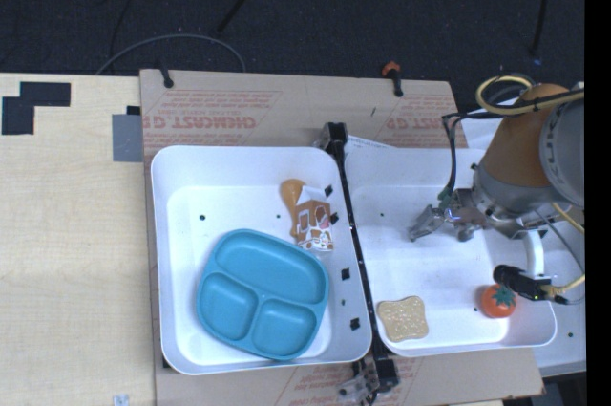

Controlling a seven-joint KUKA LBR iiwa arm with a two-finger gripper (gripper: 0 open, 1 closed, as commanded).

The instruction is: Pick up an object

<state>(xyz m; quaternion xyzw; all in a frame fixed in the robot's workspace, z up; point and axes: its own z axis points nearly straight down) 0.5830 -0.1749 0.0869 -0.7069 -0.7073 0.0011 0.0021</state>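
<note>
My gripper (430,215) hangs low over the middle of the right bin (382,167), reaching in from the right. It stands open with nothing between its fingers. A slice of toast (402,318) lies at that bin's front left corner, well in front of the gripper. A small red-orange tomato (496,301) with a green top sits at the front right, under the arm's cables. In the left bin (164,203) lie a blue divided plate (263,292), a small printed carton (313,226) and an orange-brown piece (291,194) just behind the carton.
A black divider (346,223) runs between the two bins. Cardboard (286,113) lies under both bins, with pale bench (67,242) to the left. The grey arm with its orange band (520,151) and cables crowd the right bin's right side.
</note>
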